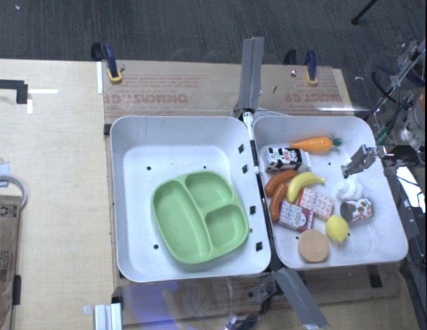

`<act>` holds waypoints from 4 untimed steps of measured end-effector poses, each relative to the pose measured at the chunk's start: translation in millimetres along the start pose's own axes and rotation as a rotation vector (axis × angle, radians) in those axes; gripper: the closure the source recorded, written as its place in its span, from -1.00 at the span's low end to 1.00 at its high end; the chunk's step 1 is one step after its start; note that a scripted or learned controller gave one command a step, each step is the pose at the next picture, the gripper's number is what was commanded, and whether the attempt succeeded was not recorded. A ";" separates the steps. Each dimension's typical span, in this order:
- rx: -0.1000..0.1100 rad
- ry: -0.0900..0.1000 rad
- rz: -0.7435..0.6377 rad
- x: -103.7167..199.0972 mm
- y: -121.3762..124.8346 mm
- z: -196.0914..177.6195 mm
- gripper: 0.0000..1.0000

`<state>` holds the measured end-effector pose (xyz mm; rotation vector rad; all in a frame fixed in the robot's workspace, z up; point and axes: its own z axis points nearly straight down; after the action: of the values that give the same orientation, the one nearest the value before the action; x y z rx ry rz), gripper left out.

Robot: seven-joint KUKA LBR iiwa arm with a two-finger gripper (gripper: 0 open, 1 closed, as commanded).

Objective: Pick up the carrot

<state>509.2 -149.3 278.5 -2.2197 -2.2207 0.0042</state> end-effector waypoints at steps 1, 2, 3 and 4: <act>-0.003 -0.001 -0.261 2.9 102.4 55.5 -1.00; -0.005 -0.001 -0.409 -6.7 150.4 137.1 -1.00; -0.019 -0.011 -0.552 -14.4 156.0 170.2 -1.00; -0.018 -0.010 -0.551 -14.0 154.5 167.0 1.00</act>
<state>663.2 -163.3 111.0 -1.5412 -2.7574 -0.0047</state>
